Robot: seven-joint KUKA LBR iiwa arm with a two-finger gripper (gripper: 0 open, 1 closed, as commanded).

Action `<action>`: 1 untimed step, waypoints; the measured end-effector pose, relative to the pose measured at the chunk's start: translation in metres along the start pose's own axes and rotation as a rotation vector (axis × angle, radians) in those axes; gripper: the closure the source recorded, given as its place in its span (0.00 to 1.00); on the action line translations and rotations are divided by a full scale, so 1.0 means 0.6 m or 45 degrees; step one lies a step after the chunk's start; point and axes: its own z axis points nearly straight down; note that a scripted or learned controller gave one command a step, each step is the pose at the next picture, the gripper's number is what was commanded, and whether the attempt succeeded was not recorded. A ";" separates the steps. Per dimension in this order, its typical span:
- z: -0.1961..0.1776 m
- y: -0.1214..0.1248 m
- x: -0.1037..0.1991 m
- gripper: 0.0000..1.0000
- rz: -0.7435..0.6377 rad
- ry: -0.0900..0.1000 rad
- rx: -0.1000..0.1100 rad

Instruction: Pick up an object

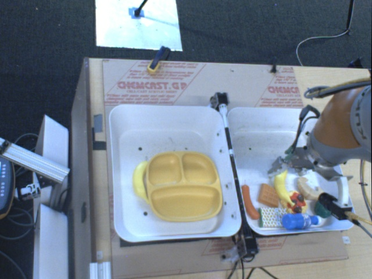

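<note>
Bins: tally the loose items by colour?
Yellow: 2, divided tray in the left bin, banana in the right bin
Orange: 2, carrot, cracker
Blue: 1, bottle
Total: 5; the rest by the arm is too cluttered to tell.

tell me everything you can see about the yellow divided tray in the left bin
The yellow divided tray looks like smooth moulded plastic, with rounded corners and three compartments: two smaller ones on the far side and one wide one nearest the camera. It lies flat and right side up on the floor of the left bin, toward its near half. A rounded yellow piece pokes out from under its left edge.
</note>
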 end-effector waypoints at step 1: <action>0.000 -0.058 0.072 0.00 -0.002 0.001 -0.001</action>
